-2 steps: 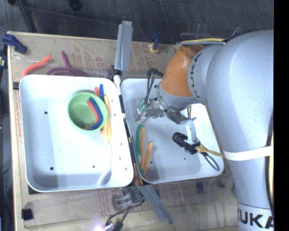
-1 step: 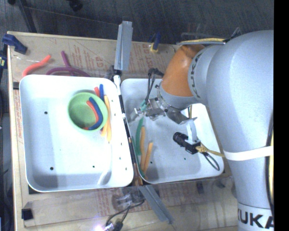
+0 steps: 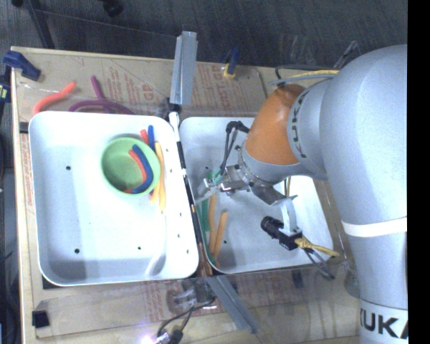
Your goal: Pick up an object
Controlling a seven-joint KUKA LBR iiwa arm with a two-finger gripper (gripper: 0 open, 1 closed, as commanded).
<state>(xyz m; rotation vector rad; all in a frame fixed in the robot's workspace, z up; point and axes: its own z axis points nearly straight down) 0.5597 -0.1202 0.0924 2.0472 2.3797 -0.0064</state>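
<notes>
Gripper [image 3: 213, 185] down low in the right bin [image 3: 201, 138], close to its left wall. Apart or together: cannot tell. Just below, two orange sticks [image 3: 221, 233] lying side by side on the bin floor. Over in the left bin [image 3: 72, 221], a green bowl [image 3: 125, 165] with bright sticks [image 3: 156, 170] across it.

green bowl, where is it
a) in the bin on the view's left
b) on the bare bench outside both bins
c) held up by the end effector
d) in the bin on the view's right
a: the green bowl sits inside the bin on the view's left, while the end effector is down in the other bin.
</notes>
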